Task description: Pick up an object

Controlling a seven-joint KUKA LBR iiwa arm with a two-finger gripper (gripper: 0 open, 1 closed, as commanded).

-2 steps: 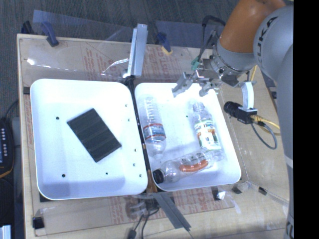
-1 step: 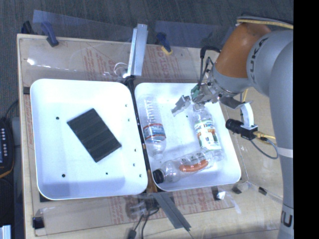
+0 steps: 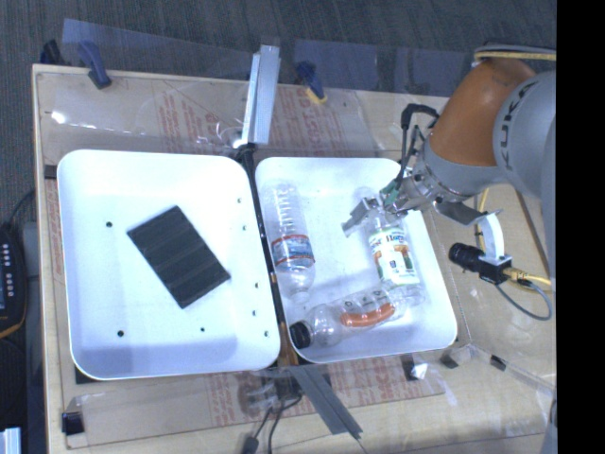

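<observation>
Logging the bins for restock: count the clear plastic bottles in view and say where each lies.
3, all in the right bin: blue-label bottle along its left side, white-label bottle on the right below the gripper, black-capped bottle across the front.

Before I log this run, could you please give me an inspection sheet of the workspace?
Surface: bench under clear sheeting, bearing left bin and right bin.
Job's things: three clear plastic bottles in right bin: blue-label bottle, white-label bottle, orange-label bottle lying along the near wall.
Clutter: dark flat panel in left bin.
Grippers: claw over the white-label bottle's top.
Cables: black cable right of the bins.
Surroundings: dark carpet.
</observation>
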